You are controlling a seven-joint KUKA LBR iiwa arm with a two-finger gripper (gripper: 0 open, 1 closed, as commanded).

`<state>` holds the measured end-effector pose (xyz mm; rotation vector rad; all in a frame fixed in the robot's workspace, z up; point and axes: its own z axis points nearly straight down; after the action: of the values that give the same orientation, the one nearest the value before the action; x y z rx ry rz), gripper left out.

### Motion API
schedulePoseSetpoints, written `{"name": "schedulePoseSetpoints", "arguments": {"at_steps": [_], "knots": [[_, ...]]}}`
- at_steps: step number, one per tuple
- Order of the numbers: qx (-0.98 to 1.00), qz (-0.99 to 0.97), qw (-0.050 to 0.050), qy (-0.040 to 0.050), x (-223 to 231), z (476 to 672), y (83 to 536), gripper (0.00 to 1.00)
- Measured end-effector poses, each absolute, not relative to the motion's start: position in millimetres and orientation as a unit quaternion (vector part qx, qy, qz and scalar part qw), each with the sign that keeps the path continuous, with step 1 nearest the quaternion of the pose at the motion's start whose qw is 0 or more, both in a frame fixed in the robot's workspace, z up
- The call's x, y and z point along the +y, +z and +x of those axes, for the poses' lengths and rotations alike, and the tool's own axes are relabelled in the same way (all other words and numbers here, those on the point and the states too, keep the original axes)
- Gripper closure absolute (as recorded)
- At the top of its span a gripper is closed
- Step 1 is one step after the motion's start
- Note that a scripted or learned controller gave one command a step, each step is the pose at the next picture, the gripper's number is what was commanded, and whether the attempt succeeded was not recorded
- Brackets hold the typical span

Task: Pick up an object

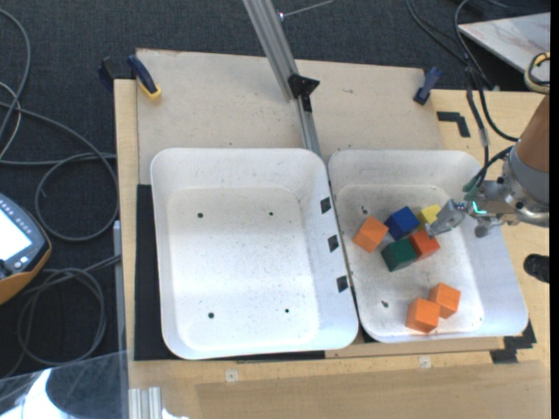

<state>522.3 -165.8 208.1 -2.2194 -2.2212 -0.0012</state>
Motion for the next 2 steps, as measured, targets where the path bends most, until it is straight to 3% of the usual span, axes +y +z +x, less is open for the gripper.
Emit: {"name": "schedulePoseSetpoints", "arguments": {"at_steps": [1,2], "knots": [[-0.707,-0.707,0.003,0.0013,-165,511.6,158,0.0],[-0.707,-0.707,0.002,-0.0028,-164,513.9,110,0.0]]}}
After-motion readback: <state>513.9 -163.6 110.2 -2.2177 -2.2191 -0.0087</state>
